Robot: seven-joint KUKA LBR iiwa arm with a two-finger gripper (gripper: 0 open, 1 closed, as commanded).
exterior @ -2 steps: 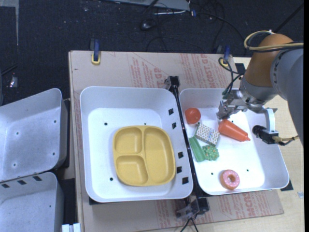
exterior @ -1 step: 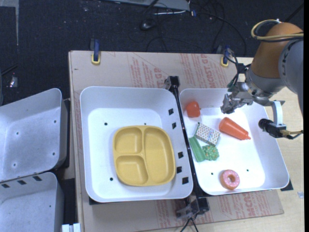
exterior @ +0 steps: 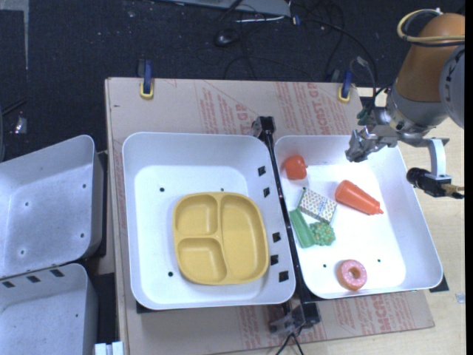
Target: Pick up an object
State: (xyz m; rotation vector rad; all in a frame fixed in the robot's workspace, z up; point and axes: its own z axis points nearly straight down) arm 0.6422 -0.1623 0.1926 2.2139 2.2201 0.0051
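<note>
A frosted pink donut (exterior: 352, 274) is sitting closest to the camera in the right bin (exterior: 421, 261), and past it a bumpy green broccoli piece (exterior: 311, 232) is lying next to a small speckled box (exterior: 318, 205), with a smooth orange cone-shaped carrot (exterior: 358, 197) and a little red-orange piece (exterior: 295, 167) further back. The left bin (exterior: 148, 161) is holding a glossy yellow three-compartment plate (exterior: 220, 237). The gripper (exterior: 360, 148) is hovering at the right bin's far edge holding nothing I can see, can't tell if it's spread or closed, and red "SCOTT" lettering is showing on the cardboard (exterior: 310, 98) behind.

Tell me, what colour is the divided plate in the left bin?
Yellow. The divided plate shows plainly in the camera view, lying in the left bin.
</note>
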